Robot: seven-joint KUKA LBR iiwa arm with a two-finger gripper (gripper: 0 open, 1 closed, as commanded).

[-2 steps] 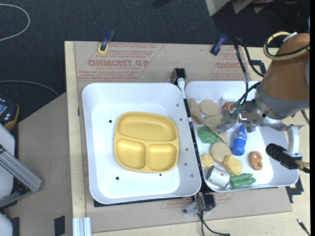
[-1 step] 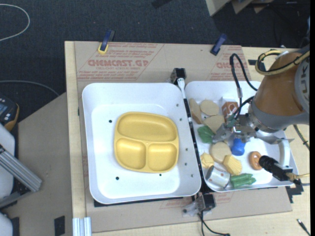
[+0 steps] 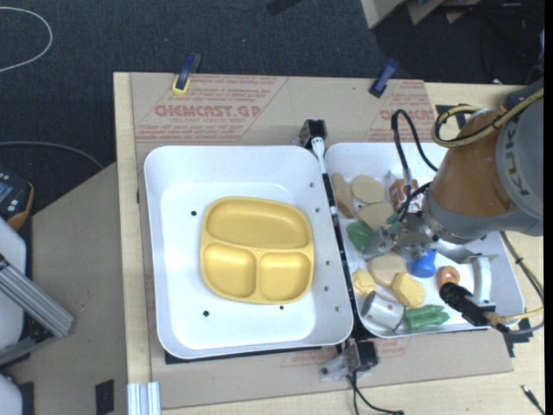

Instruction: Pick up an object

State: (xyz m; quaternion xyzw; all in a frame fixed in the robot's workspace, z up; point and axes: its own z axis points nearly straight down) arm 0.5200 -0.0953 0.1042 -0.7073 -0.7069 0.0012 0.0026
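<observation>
Objects for picking are heaped in the right bin [image 3: 510, 288], around and beneath the gripper [image 3: 387, 236], which is lowered among them. Whether anything is gripped cannot be told; nothing is seen lifted, so the pick is judged unfinished.

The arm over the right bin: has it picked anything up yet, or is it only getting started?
Nothing looks picked up yet. The arm is bent low over the right bin, its gripper down among the small items there, near a green piece and a blue one. I cannot tell whether it has hold of anything. The yellow tray lies alone in the left bin. The grasp and lift remain.
</observation>
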